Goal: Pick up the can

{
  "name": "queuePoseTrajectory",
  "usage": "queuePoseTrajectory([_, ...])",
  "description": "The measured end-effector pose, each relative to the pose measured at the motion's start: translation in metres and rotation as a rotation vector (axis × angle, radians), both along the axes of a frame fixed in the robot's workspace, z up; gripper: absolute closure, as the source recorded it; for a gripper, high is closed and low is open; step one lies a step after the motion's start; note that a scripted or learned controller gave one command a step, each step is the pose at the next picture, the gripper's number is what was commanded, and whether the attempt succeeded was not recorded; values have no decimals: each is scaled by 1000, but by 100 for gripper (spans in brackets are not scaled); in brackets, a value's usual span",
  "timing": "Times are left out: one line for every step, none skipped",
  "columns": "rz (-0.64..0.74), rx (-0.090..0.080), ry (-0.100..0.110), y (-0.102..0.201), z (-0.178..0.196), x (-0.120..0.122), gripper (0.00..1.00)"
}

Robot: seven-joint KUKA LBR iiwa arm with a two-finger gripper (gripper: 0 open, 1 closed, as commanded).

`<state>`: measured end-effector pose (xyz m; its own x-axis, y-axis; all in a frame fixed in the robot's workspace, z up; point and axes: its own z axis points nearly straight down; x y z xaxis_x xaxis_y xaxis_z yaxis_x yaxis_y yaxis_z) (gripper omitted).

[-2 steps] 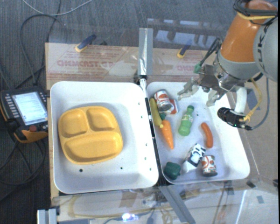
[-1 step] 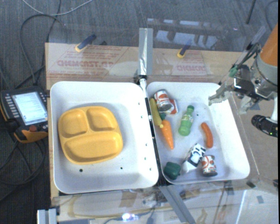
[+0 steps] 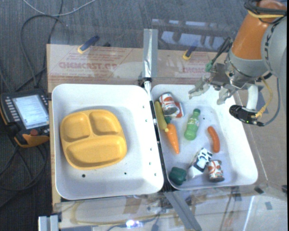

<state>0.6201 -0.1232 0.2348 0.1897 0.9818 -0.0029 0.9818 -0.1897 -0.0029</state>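
Two shallow white bins sat side by side. The left bin (image 3: 62, 177) held a yellow sectioned plastic tray (image 3: 93, 138). In the right bin (image 3: 248, 165), a red-and-white can (image 3: 169, 104) lay at the far left, with a green plastic bottle (image 3: 192, 124) to its right and an orange toy carrot (image 3: 172, 138) nearer the camera. A second red-and-white can (image 3: 215, 170) lay at the near edge. The two-finger gripper (image 3: 211, 91) hung over the far right corner.
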Motion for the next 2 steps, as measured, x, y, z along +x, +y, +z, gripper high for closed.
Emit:
queuePoseTrajectory([-33,1,0,62,-52,20,0])
queuePoseTrajectory([-490,-3,0,35,-52,20,0])
